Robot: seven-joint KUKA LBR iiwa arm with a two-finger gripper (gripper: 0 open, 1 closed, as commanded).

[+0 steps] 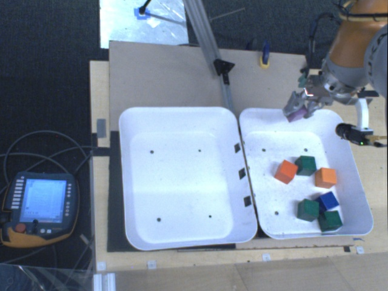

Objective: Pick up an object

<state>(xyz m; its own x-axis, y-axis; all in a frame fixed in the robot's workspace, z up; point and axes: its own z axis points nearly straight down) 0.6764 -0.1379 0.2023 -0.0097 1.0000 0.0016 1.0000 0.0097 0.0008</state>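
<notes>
Green cube far from gripper

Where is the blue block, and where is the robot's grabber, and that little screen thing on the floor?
blue block (pixel 328 200), camera view: on its top face, in the right bin.
gripper (pixel 297 112), camera view: at its tip, over the right bin's far rim.
handheld screen controller (pixel 37 201), camera view: on its display.

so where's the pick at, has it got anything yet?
Done: the gripper is over the far rim of the right bin, with a small purplish block at its tip. Whether it's truly clamped is hard to tell. In hand: possibly that block. Left: confirming the grasp; two orange, three green and one blue cube lie in the right bin.
</notes>
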